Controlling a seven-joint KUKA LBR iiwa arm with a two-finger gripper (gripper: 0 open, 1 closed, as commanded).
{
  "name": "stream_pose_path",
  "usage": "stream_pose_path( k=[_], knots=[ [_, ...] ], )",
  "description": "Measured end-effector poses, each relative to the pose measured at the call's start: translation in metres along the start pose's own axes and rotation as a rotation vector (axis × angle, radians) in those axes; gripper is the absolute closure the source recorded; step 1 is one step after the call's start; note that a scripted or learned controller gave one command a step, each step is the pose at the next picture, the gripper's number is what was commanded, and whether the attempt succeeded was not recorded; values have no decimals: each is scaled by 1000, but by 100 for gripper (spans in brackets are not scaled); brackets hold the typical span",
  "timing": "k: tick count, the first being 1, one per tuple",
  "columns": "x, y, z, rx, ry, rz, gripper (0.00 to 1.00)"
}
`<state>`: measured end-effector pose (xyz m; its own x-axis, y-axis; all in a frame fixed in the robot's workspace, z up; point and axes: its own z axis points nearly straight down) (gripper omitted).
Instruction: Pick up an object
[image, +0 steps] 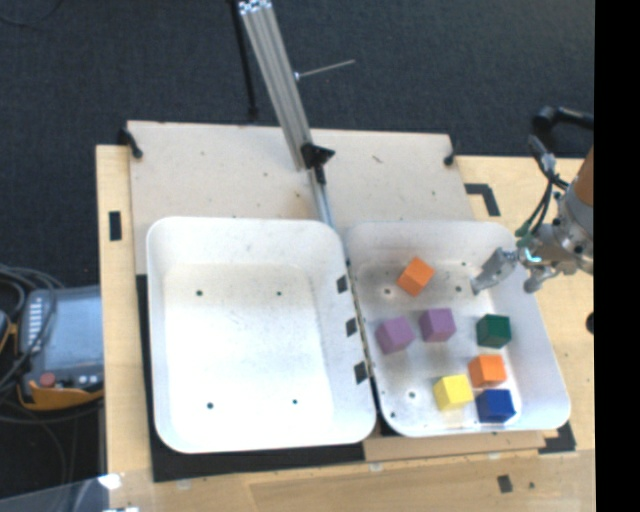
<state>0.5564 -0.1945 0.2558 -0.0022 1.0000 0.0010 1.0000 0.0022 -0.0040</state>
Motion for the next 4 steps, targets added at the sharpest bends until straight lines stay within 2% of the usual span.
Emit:
stream_pose_path(
  k=[1, 2, 3, 4],
  knots=[
    [0, 1, -3, -5, -1, -1, 0],
    [7, 0, 57, 1, -1, 2, 0],
    [0, -6, 116, -2, -3, 4, 0],
    [-2, 3, 124, -34, -11, 1, 0]
  ],
)
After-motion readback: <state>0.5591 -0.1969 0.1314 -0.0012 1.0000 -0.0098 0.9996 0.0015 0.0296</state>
